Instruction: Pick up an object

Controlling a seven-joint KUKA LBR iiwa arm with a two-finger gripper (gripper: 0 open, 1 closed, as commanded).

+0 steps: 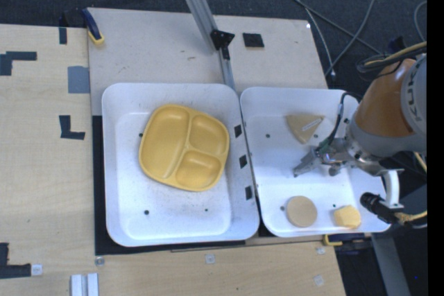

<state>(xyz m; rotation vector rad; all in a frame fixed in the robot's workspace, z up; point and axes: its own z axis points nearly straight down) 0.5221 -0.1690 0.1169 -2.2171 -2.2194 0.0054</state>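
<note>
My gripper [305,164] hangs low over the bare middle of the right bin [272,102], and I cannot tell its state from here. The tan wedge [305,126] lies just beyond it toward the far rim, its long axis crosswise; the round disc [302,211] lies near, toward the front rim.

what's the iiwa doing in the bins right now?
The arm reaches in from the right, with its gripper low over the floor of the right bin. Nothing shows between its fingers, so no pick yet. Three loose pieces lie in that bin: a tan wedge-shaped piece just above the gripper, a round tan disc and a small yellow chunk nearer the front edge. The left bin holds a yellow divided plate, untouched.
</note>
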